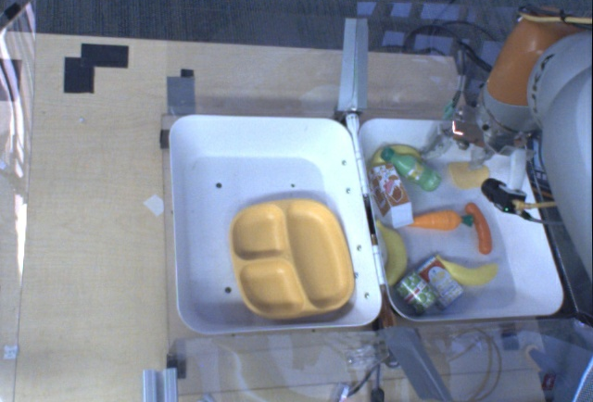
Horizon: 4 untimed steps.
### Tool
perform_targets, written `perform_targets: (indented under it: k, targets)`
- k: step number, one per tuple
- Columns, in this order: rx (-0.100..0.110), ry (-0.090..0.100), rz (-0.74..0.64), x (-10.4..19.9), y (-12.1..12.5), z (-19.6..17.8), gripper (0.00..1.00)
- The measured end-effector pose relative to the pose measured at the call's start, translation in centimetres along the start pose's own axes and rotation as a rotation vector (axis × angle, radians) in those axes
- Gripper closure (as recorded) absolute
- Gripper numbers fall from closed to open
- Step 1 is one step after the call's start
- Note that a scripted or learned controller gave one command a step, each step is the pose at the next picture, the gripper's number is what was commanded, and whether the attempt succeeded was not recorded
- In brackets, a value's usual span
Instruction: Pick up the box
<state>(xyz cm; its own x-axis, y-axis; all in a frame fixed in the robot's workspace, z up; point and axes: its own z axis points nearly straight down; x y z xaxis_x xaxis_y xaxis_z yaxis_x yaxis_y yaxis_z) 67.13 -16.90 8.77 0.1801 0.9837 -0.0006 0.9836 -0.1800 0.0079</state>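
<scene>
A: What is sitting in the left bin (199, 169)?

B: A yellow divided tray (292, 257) with three compartments is lying toward its near right corner, tilted a little.

A: And the right bin (547, 284)?

B: It is holding the clutter. The box (391, 194), a small carton with a red and white printed face, is leaning against the left wall of that bin, just beside the divider between the bins. A green bottle (414, 170) is lying just above and right of it, with a yellow-green fruit (400, 151) behind. A carrot (435, 221) is pointing toward the box, a red chili (480, 228) is lying right of the carrot, and two bananas are resting there, one (393, 252) along the left wall, another (471, 273) near the front. A can (428, 284) (label red and green) is lying between them.

A: Any writing readable?

B: No, the print on box and can is coming out too blurred to read.

A: And the claw?

B: The gripper (460, 133) is hanging over the bin's far edge, well apart from the box, and I cannot tell how its jaws are standing.
</scene>
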Motion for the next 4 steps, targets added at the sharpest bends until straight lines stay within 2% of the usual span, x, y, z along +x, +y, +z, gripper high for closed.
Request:
perform_targets:
  k: [1, 2, 3, 4]
  targets:
    - [0.004, -0.01, 0.264, 2.8, -0.8, -0.1, 0.0]
    - [-0.005, -0.001, 0.454, 5.9, -2.1, -0.3, 0.0]
    - [-0.011, 0.0, 0.447, 6.1, -1.9, -1.6, 1.0]
    - [-0.005, 0.003, 0.222, 6.4, -11.3, -0.4, 1.0]
